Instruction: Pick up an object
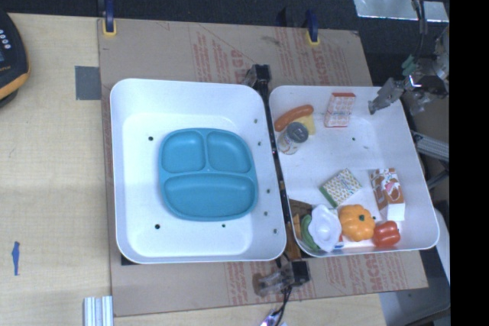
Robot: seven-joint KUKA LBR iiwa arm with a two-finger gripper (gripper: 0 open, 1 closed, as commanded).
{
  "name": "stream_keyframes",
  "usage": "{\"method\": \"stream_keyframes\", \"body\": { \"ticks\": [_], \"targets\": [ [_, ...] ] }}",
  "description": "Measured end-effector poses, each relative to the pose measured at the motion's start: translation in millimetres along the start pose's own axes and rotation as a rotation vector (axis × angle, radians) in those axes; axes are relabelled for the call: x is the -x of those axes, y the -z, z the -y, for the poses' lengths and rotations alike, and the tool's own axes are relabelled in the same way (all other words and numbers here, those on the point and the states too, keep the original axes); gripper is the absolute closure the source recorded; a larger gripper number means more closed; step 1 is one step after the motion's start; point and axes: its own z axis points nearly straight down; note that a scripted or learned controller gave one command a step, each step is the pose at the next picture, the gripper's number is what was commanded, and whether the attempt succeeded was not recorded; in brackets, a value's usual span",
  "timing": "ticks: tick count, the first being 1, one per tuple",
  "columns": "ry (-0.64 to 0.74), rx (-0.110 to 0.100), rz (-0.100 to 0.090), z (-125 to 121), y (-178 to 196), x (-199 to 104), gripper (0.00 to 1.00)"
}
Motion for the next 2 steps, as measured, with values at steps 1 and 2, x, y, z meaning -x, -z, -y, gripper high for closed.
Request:
{"method": "stream_keyframes", "body": {
  "ticks": [1, 2],
  "targets": [
    [-0.004, 0.004, -0.001, 77, -146, 6, 0.0],
    [0.001, 0.005, 0.003, 75, -131, 7, 1.0]
  ]
}}
